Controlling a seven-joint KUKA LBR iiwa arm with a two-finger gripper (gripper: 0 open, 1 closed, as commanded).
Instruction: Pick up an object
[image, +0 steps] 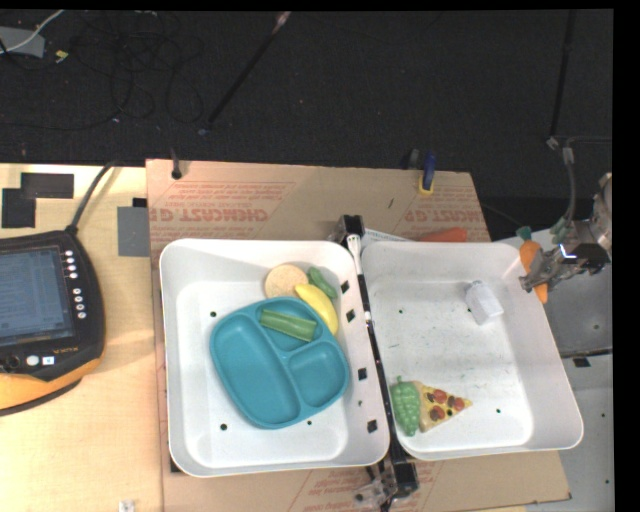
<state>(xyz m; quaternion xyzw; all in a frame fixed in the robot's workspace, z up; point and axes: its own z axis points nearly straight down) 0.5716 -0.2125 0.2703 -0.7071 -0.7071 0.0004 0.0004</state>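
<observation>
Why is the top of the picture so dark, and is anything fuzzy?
Camera view: the background behind the bench is unlit black, with faint cables; the white bins are bright and evenly lit, casting soft shadows. The teal plate and pizza slice look fairly sharp, but the gripper at the right edge looks smeared.

bins (520, 425): looking like smooth white plastic
tray (262, 385): showing glossy teal plastic
base sheet (300, 200): appearing matt brown cardboard

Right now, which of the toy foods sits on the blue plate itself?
The green pickle-like piece lies in the blue plate's upper compartment. The banana overlaps its rim; the cookie sits beyond.
</observation>
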